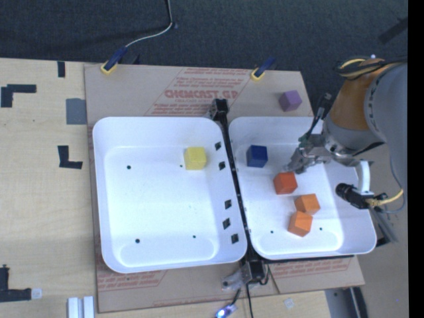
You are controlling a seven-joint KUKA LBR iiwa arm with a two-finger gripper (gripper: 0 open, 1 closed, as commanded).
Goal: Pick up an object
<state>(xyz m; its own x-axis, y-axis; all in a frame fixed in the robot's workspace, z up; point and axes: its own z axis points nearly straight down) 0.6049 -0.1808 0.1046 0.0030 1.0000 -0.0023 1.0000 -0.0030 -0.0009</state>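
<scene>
- Where the arm reaches in from the right, its gripper hangs over the right bin, fingertips just above and right of the red-orange cube.
- Finger state: cannot tell; the tips blur together into a dark cluster.
- Red-orange cube sits on the bin floor, near the tips but not seen between them.
- Blue cube lies left of the gripper, near the bin's upper left.
- Two orange cubes lie below the red-orange one, just beside each other.
- Yellow cube rests in the left bin.
- Purple cube lies on the cardboard behind the right bin.
</scene>
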